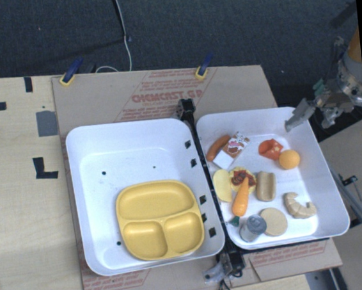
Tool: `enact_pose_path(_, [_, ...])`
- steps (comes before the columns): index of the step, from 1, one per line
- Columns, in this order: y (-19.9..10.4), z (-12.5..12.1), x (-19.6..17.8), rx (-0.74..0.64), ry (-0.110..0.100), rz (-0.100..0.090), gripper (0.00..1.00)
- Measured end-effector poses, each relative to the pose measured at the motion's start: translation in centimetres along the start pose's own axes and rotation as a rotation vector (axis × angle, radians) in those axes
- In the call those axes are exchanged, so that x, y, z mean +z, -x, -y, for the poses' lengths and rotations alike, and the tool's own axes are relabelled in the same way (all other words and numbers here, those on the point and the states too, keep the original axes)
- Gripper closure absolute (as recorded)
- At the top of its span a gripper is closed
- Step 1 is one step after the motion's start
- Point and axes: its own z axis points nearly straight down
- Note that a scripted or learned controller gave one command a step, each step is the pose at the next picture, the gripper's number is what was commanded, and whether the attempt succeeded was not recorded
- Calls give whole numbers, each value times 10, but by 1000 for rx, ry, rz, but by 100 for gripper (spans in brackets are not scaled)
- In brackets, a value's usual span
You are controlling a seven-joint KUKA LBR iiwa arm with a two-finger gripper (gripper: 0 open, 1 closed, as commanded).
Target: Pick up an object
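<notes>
While above the right bin's (323, 178) far rim, fingers (311, 113) apart, nothing between.

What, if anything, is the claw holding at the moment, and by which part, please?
Nothing. The claw sits at the upper right rim of the right bin, with nothing between its fingers.

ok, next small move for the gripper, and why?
Probably bring the gripper left and forward, over the right bin, toward the orange ball. It sits at the bin's far right corner, above the rim, with nothing between its fingers. The ball is the nearest item, with only the red piece beside it.
</notes>
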Motion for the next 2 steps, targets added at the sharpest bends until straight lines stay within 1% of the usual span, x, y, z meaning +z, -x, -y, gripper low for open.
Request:
enact_pose_path(1, [-105,-47,96,-10,-4,-4,0])
enact_pose_path(2, [-119,-77,188,-4,6,4,0])
